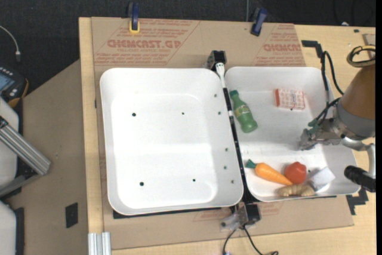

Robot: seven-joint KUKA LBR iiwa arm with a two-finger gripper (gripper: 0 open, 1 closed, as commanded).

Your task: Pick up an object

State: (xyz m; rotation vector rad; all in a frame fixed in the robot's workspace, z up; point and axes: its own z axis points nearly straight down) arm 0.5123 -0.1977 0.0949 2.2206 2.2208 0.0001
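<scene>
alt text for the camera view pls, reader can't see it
A grey robot arm's pincer hangs low over the right white bin, which holds a green bottle, red-and-white packet, carrot, tomato and ginger root. A left bin sits alongside.

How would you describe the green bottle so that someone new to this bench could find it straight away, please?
Look at the right-hand bin of the two white bins. Along its left wall, near the far end, lies a small green bottle on its side. It is the one green thing there; the carrot and tomato sit at the near end, and the red-and-white packet lies further right.
</scene>
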